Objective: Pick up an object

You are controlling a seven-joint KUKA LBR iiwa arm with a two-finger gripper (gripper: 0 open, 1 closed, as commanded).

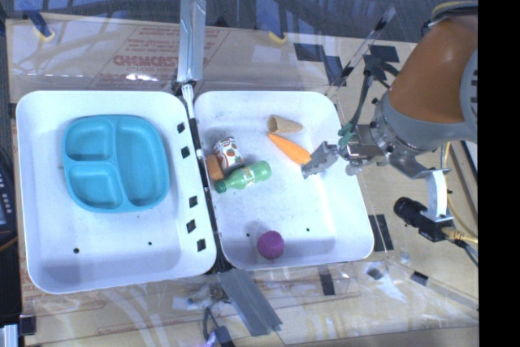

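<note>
My gripper (319, 161) hangs over the right side of the right bin (325, 215), just right of an orange carrot (289, 147), with nothing seen between its fingers. A tan cone-shaped piece (284, 124) lies behind the carrot. A green bottle (242, 176) lies near the bin's left wall, beside a small can with a red and white label (227, 152) and a brown piece (214, 167). A purple ball (270, 244) rests near the front wall.
The left bin (49, 248) holds a blue divided plate (116, 162). A metal strip (192, 36) runs back from the divider between the bins. The arm's orange band (435, 69) looms at the right, over the bench edge.
</note>
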